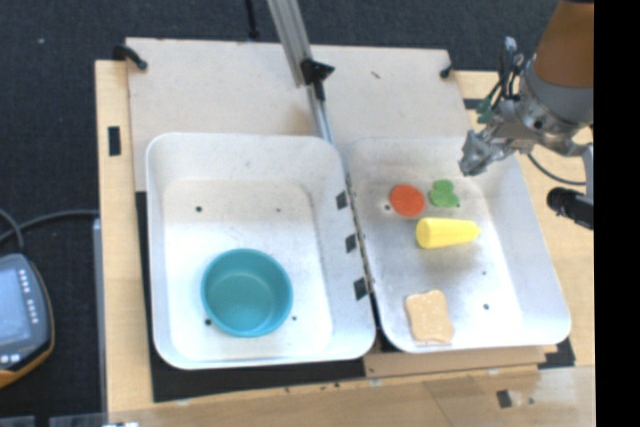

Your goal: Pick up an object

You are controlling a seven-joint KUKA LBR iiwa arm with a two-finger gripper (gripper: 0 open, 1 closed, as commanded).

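Note:
The right bin [520,245] holds a round orange-red piece [406,200], a small green piece [444,194] just to its right, a yellow cone-shaped piece [446,232] below them, and a tan bread-like slice [429,317] near the front. My gripper [475,158] hangs over the bin's back right part, above and to the right of the green piece. Nothing shows between its fingers.
The left bin [180,165] holds a teal bowl [246,291] near its front. A slanted metal pole [285,15] rises from the divide between the bins at the back. A black handheld device [20,310] lies off the bench at the left.

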